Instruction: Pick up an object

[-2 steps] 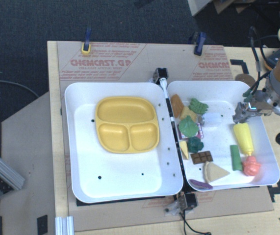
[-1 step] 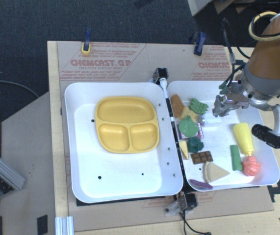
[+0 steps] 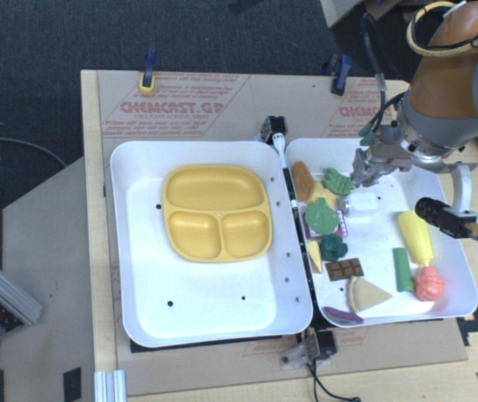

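My gripper (image 3: 364,177) hangs over the back of the right bin (image 3: 465,268), its tip just right of a green leafy toy (image 3: 336,182). Whether anything sits between the fingers is hidden from this angle. Toy foods fill that bin: a bread roll (image 3: 303,180), a green lettuce piece (image 3: 321,218), a dark teal piece (image 3: 333,247), a chocolate bar (image 3: 344,268), a yellow corn cob (image 3: 417,237), a green stick (image 3: 402,270), a pink strawberry (image 3: 429,284), a cream wedge (image 3: 367,294) and a purple slice (image 3: 342,315).
The left bin (image 3: 138,300) holds a yellow divided plate (image 3: 217,211). A black divider clip (image 3: 274,127) sits between the bins at the back. The arm's orange band (image 3: 452,65) looms over the right bin's far corner. Blue clamps (image 3: 340,74) hold the cardboard base.
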